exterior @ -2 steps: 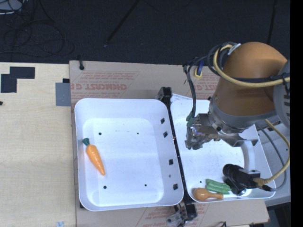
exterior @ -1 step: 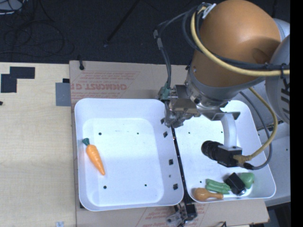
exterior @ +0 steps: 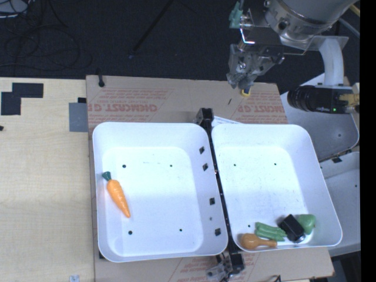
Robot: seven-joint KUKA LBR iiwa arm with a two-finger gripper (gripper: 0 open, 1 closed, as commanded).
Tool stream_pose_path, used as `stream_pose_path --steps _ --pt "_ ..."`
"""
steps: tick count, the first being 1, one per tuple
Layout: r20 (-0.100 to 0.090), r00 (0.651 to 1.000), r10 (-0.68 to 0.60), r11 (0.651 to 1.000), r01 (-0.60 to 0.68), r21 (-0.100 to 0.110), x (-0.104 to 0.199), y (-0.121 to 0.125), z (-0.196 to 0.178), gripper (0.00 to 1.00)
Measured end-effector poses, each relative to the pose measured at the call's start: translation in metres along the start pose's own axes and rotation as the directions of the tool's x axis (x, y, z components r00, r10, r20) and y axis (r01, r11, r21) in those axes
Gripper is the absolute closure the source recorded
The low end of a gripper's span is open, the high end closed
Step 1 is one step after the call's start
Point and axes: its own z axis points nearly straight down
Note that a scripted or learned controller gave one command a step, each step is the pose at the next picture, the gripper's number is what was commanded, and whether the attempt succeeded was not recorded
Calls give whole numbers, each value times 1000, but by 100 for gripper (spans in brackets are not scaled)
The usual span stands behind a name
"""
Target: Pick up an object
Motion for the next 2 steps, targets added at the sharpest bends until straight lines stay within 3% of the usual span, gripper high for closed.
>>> stream_pose_path --steps 1,2 --pt "4 1000 2 1000 -2 21 7 -7 10 100" --pt "6 1000 10 999 -11 31 -60 -19 114 100"
